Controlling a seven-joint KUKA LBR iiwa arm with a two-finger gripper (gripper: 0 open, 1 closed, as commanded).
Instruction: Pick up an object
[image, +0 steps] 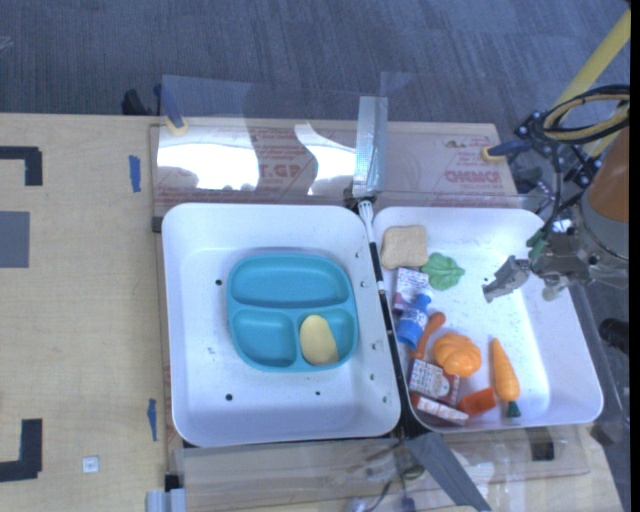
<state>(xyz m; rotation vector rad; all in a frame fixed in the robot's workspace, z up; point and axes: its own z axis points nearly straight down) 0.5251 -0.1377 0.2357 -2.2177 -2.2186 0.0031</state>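
My gripper (525, 281) hangs with fingers spread and nothing between them above the bare back part of the right bin (575, 400) — the toy carrot (503, 370), pumpkin (456, 353) and packets lie heaped nearer its front-left, so there I'd go.
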